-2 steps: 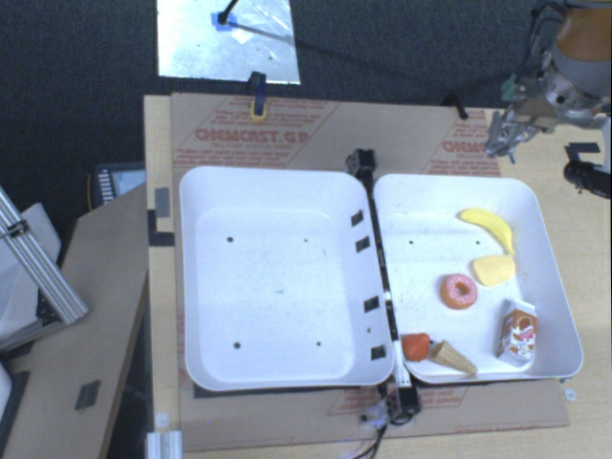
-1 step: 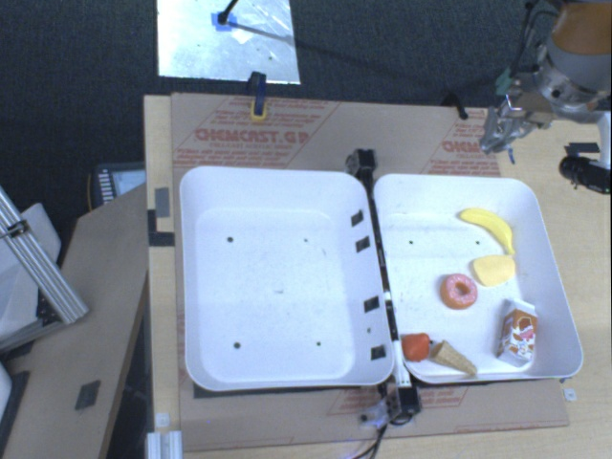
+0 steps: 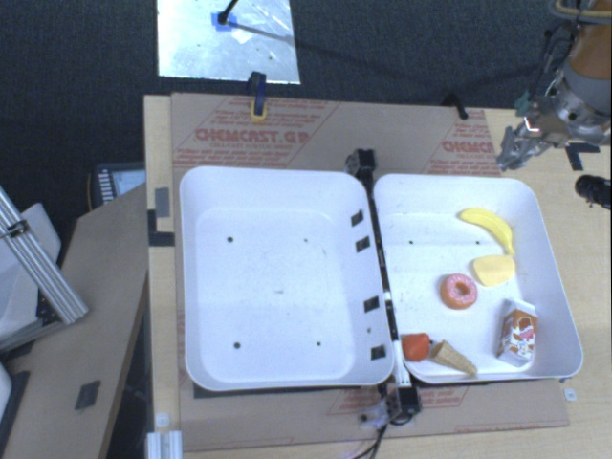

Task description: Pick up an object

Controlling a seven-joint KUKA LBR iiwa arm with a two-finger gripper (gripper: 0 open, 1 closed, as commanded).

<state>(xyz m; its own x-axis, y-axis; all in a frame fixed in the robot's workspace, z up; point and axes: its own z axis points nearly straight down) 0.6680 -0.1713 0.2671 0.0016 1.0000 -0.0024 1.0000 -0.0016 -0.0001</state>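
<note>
The right bin (image 3: pixel 421 208) holds a yellow banana (image 3: pixel 489 227), a pale yellow wedge (image 3: pixel 493 271), a pink-iced donut (image 3: pixel 459 291), a small milk carton (image 3: pixel 517 337), an orange-red piece (image 3: pixel 415 346) and an ice cream cone (image 3: pixel 452 357). My gripper (image 3: pixel 514 149) hangs above the bin's far right corner, beyond the banana, with nothing seen between its fingers. The arm's wrist (image 3: pixel 583 84) rises at the right edge.
The left bin (image 3: pixel 277 275) lies beside the right one, joined by a black-clipped divider (image 3: pixel 375 256). Both rest on a cardboard sheet (image 3: pixel 287 132). A shiny metal plate (image 3: pixel 228 25) lies at the back. An aluminium frame (image 3: pixel 33 266) stands at the left.
</note>
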